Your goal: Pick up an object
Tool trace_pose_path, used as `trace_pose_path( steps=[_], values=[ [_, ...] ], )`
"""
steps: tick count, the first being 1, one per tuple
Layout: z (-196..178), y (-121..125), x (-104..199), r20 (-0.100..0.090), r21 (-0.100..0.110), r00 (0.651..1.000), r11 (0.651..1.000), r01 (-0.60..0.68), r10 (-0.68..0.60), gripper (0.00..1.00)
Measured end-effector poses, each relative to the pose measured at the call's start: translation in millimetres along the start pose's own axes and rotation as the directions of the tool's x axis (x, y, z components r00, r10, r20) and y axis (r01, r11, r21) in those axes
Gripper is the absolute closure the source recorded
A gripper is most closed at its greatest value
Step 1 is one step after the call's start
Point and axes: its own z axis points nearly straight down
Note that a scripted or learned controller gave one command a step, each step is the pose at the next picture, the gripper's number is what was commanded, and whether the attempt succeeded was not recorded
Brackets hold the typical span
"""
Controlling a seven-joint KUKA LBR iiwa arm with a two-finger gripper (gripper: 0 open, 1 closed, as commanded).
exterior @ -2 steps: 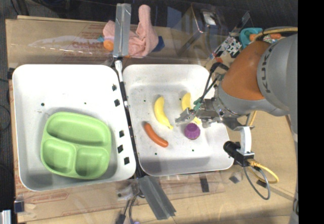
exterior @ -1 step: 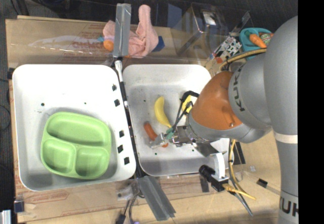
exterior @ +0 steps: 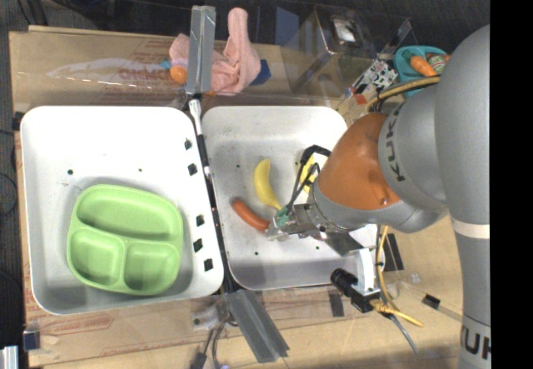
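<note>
Arm [exterior: 416, 167] comes in from the right over the right bin [exterior: 250, 134], orange band low and wrist bent down toward the bin floor. Left bin [exterior: 42, 192] holds a green divided plate [exterior: 127, 237], well apart from the work.

Step in hand, by the look of it: closing in on a pick in the right bin. Two candidates lie there: a banana [exterior: 265, 184] near mid-bin and a small orange sausage-like toy [exterior: 249, 214] just below-left of it.

Gripper [exterior: 287, 224] sits right at the sausage's right end, touching or nearly so; can't tell which. Fingers are hidden by wrist hardware, so can't tell if they're apart or together, and nothing shows clamped between them.

To do it well, arm should prob. centre over the sausage's middle, not its tip, w/ jaws across its short axis, drop straight down, keep clear of the banana, then close and lift vertically.
</note>
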Motion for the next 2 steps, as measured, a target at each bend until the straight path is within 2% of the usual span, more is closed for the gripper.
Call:
trace_pose_path(
  steps=[1,2],
  values=[
    [-178.1,-2.0,-21.4,0.002,-0.002,0.993,0.993,0.12,-0.12,1.0],
    [-177.8,-2.1,-21.4,0.002,-0.001,0.993,0.993,0.12,-0.12,0.0]
  ],
)
